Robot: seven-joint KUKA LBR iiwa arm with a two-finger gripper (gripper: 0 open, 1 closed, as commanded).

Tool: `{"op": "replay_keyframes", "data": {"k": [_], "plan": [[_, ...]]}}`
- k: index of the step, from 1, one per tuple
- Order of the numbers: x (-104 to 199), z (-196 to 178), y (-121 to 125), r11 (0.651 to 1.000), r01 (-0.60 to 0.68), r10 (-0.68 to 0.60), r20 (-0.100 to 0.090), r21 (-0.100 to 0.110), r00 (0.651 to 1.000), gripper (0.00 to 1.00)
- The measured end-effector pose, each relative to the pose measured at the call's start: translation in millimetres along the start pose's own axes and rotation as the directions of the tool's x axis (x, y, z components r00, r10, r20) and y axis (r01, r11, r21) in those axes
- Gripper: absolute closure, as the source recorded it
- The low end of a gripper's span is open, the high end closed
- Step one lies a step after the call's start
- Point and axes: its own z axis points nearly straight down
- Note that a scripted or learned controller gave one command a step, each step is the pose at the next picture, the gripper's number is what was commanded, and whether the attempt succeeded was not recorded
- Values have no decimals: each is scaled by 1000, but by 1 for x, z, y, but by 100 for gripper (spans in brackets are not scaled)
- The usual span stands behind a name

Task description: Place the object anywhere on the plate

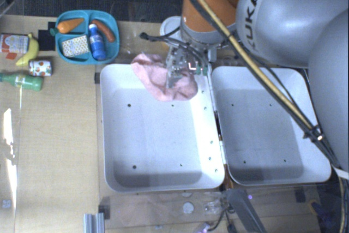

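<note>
Just pincer (177,71) on pink cloth (161,78)

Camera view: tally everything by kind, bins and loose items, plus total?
White bins: 2, left and right
Pink cloth: 1
Blue divided plate: 1
Items on plate: 4
Items left of plate: 4, including banana, can, green bottle
Gripper over the cloth: 1
Total: 13
</note>
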Motion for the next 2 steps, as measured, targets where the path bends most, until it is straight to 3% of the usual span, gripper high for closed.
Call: {"op": "replay_keyframes", "data": {"k": [1,2], "plan": [[6,6,52,1000,-1,1,1,0,1000,100],[6,6,51,1000,-1,1,2,-1,1000,0]]}}
